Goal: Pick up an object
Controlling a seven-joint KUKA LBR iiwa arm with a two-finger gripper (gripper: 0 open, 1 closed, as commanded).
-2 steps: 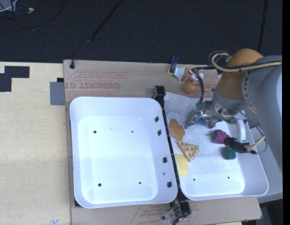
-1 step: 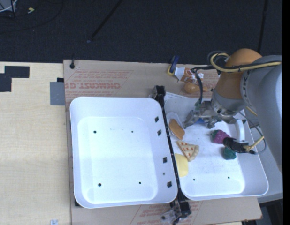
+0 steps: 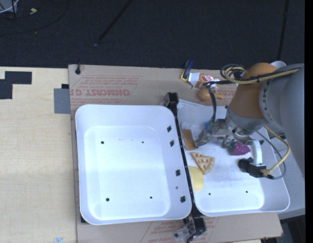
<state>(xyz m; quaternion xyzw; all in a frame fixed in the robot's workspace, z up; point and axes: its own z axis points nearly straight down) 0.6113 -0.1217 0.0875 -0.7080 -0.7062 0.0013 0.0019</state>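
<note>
Ok so starting at the left: pale wood table (image 3: 30,151) with a couple of dark patches stuck on it, then a cardboard sheet (image 3: 121,87) with red print under both bins. The left bin (image 3: 126,166) sits on that, butted right up against the right bin (image 3: 232,191), with black clips along the seam. All the pickable stuff is in the right bin, bunched along its left side: a brown strip (image 3: 187,138) leaning near the seam, a waffle wedge (image 3: 202,162) just below it, and a yellow round piece (image 3: 196,178) below that, touching the left wall. The hand (image 3: 209,135) is down inside the right bin, just right of the brown strip and above the waffle wedge. Honestly can't tell if it's wide or narrow from this angle, and I can't see anything held in it. A purple thing (image 3: 241,148) lies just right of the hand. The grey arm (image 3: 278,105) with its orange band (image 3: 250,92) comes in from the right edge.
</note>
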